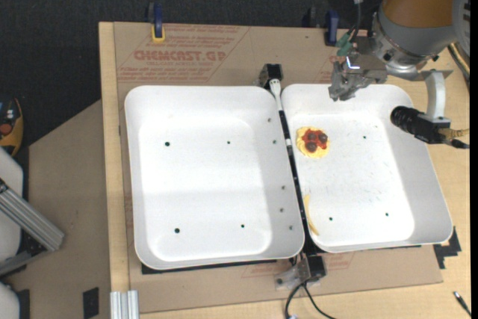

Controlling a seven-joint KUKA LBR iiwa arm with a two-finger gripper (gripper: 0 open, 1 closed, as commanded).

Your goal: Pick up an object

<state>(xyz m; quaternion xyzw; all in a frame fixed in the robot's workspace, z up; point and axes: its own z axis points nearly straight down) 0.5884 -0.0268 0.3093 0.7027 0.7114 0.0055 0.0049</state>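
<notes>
A small yellow object with dark red spots (312, 142) lies in the right bin (373, 183), near its left wall. A thin pale yellow strip (308, 214) lies along that bin's lower left edge. My gripper (344, 88) hangs above the far rim of the right bin, up and to the right of the yellow object and apart from it. Nothing shows between its fingers.
The left bin (205, 175) sits beside the right one on a brown board (187, 52). Blue and yellow clamps (156, 20) hold the board's far edge. A black cylindrical part (413, 121) juts over the right bin's right rim.
</notes>
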